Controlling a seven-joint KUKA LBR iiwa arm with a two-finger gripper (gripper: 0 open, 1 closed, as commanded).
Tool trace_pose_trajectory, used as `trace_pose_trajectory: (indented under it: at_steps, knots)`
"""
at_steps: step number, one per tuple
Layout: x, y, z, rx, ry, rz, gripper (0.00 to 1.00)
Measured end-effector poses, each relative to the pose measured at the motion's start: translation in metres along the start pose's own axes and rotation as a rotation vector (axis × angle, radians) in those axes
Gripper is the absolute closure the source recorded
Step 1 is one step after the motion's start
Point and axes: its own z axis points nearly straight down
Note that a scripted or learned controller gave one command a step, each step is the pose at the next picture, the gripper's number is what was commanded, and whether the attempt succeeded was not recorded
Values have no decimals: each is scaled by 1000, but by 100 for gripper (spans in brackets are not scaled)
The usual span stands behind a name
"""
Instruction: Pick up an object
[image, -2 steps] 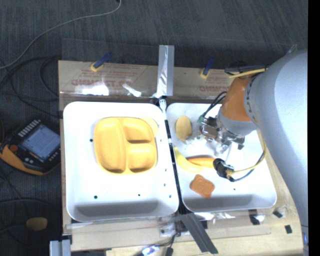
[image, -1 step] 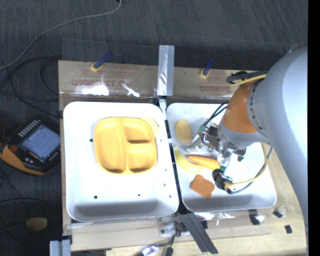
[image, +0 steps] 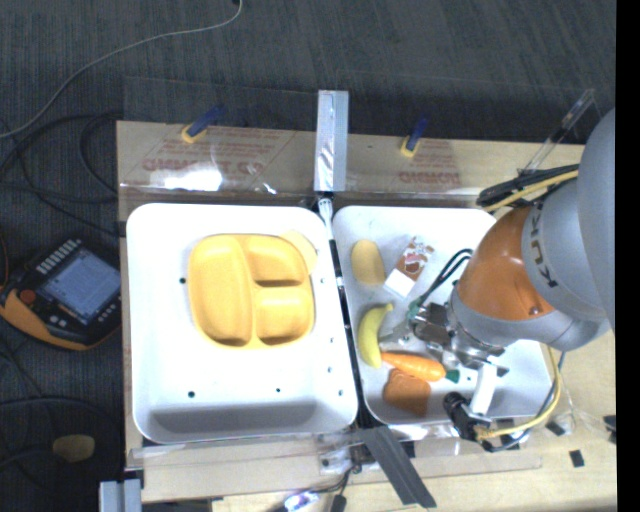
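The right bin (image: 520, 400) holds several toy foods. An orange carrot (image: 412, 365) lies across its middle, above a rounded orange piece (image: 407, 392). A yellow-green banana (image: 372, 335) lies by the left wall, with a pale yellow oval (image: 367, 262) further back. A small brown and white item (image: 413, 258) and a white block (image: 398, 285) sit near the back. My gripper (image: 438, 328) hangs low over the bin, just right of the banana and above the carrot's thick end. The orange wrist (image: 505, 280) hides the bin's right side.
The left bin (image: 160, 380) holds a yellow divided tray (image: 250, 290). A thin wall (image: 345, 330) separates the two bins. Cables loop at the right bin's front edge (image: 500, 425). A handheld pendant (image: 65, 290) lies on the floor at the left.
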Motion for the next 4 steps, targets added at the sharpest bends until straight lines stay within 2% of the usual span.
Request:
trace_pose_trajectory:
  at_steps: [1, 2, 3, 4]
  knots:
    - [-17, 60, 2, 5, 3, -200, 0]
    - [-64, 22, 0, -1, -1, -289, 0]
    - [9, 126, 3, 3, -2, -276, 0]
    - [-1, 168, 4, 35, 5, -327, 0]
